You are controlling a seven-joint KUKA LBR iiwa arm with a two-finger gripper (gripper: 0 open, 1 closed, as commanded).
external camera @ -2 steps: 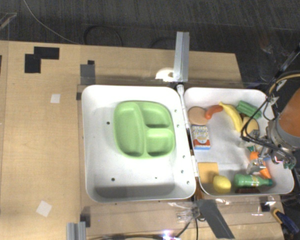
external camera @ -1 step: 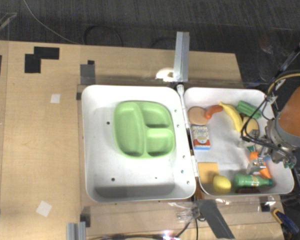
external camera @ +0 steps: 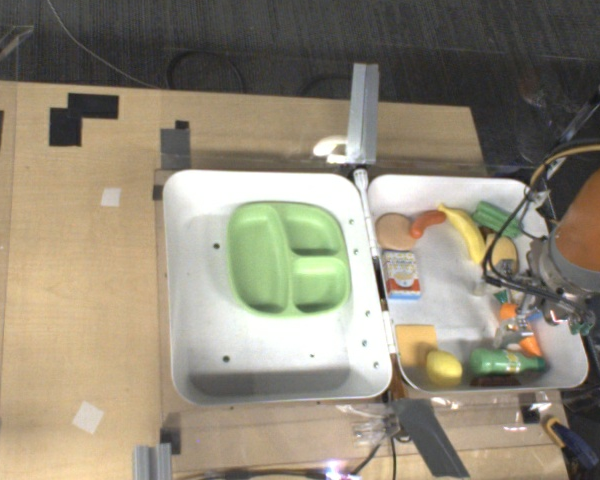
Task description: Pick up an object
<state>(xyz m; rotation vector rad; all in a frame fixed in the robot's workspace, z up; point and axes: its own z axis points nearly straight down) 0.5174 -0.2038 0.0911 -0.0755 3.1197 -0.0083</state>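
Note:
The right white bin (external camera: 450,190) holds several small things. A yellow banana (external camera: 466,232) lies near the back, beside a round tan piece (external camera: 393,231) and an orange-red piece (external camera: 428,223). A small white carton (external camera: 402,274) stands at the bin's left wall. At the front lie a tan block (external camera: 415,340), a yellow lemon (external camera: 443,367) and a dark green bottle (external camera: 505,363) on its side. A green item (external camera: 495,217) sits at the back right. My gripper (external camera: 523,318) hangs low over the bin's right side, just above the bottle and a small orange thing (external camera: 530,345).
The left white bin (external camera: 195,268) holds a green divided tray (external camera: 286,257). A metal post (external camera: 363,113) stands behind the seam between the bins. The arm's orange band (external camera: 592,223) and cables overhang the right bin's right edge. Wooden bench surface lies to the left.

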